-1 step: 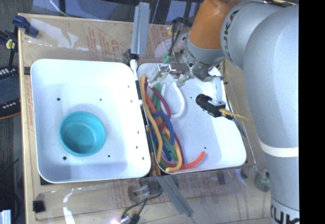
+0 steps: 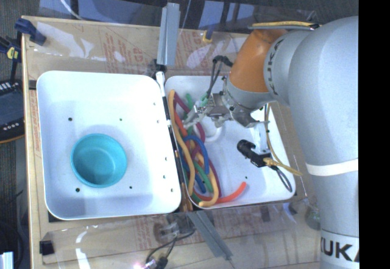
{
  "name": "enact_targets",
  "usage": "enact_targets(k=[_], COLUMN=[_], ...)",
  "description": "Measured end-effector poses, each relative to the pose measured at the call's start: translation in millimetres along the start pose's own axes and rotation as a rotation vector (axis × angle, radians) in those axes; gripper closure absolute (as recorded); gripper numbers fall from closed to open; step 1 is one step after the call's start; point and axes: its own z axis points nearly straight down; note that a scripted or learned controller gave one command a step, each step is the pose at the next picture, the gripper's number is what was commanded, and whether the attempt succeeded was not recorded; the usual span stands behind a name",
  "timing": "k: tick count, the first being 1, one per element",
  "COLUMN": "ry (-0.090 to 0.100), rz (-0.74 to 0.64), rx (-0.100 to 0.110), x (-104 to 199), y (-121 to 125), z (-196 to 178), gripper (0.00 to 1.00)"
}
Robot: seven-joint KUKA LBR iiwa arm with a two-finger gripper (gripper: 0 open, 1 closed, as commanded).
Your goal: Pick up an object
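The gripper [image 2: 204, 114], fingers' state unclear, hangs over limp, light coloured cords [image 2: 194, 161]; pinch one mid-strand, expecting sag.

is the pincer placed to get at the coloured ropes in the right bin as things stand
Probably yes. The pincer hangs over the right bin, just above the coloured ropes piled along its left wall, and nothing lies between them.

The grey arm [image 2: 317, 109] reaches in from the right, its orange band [image 2: 253, 66] toward the far side. The gripper [image 2: 204, 116] points left at its tip.
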Motion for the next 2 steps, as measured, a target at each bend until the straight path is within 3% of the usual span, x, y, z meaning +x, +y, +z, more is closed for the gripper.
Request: enact_targets(k=[1,2], ry=[-0.007,-0.004], rz=[-0.034,-0.038], rx=[-0.012,-0.012], x=[16.0,17.2], y=[2.0,3.0], z=[16.7,5.2], gripper=[0.00,1.00])
